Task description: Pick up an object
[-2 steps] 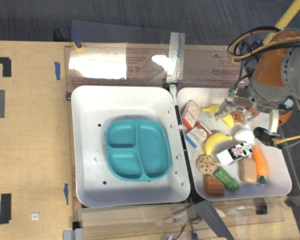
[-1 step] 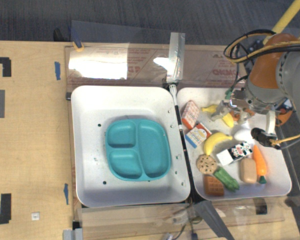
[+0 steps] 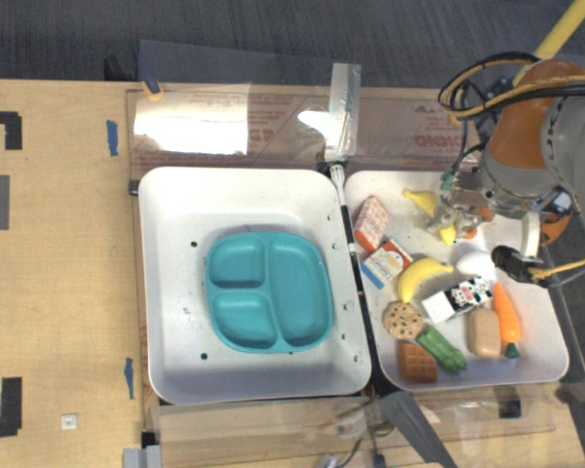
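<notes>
The right bin (image 3: 556, 359) holds several toy foods. Among them are a yellow banana (image 3: 421, 277), a red and white carton (image 3: 370, 220), a cookie (image 3: 403, 320), a waffle (image 3: 417, 362), a green cucumber (image 3: 442, 348), an orange carrot (image 3: 508, 320) and a black and white box (image 3: 459, 296). My gripper (image 3: 455, 222) hangs low over the far part of this bin. It is just right of a small yellow piece (image 3: 420, 201), and a bit of yellow and orange shows right under it. The wrist hides what lies beneath.
The left bin (image 3: 166, 261) carries a teal divided plate (image 3: 270, 292). A white egg shape (image 3: 474, 261) and a tan piece (image 3: 485, 337) lie near the carrot. Cables (image 3: 478, 76) loop above the orange wrist band (image 3: 522, 130). Cardboard bench spreads to the left.
</notes>
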`<state>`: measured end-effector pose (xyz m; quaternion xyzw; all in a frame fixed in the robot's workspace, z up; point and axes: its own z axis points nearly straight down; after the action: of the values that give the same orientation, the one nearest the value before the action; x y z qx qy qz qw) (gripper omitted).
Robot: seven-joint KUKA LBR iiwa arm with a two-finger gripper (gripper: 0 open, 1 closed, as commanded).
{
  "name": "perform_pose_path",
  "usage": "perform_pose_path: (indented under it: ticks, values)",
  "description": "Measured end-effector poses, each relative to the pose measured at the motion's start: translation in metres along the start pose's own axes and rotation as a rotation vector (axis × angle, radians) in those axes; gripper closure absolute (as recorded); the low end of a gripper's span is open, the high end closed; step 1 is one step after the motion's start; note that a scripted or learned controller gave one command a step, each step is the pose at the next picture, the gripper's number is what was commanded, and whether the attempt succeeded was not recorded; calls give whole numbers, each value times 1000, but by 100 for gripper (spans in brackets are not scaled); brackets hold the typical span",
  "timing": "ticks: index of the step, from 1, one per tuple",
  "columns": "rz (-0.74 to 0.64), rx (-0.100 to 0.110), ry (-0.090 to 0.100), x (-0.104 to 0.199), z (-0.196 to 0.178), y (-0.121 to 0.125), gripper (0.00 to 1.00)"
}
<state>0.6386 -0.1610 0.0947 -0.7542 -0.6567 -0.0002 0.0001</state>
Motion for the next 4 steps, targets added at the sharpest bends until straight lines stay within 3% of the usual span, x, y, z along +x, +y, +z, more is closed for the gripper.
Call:
perform_pose_path:
  ticks: [1, 2, 3, 4]
  values:
    - [0, -2, 0, 0, 0, 0, 0]
    - [16, 2, -1, -27, -9, -9, 0]
    - [64, 23, 0, -29, 10, 13, 0]
    - [141, 58, -5, -26, 10, 21, 0]
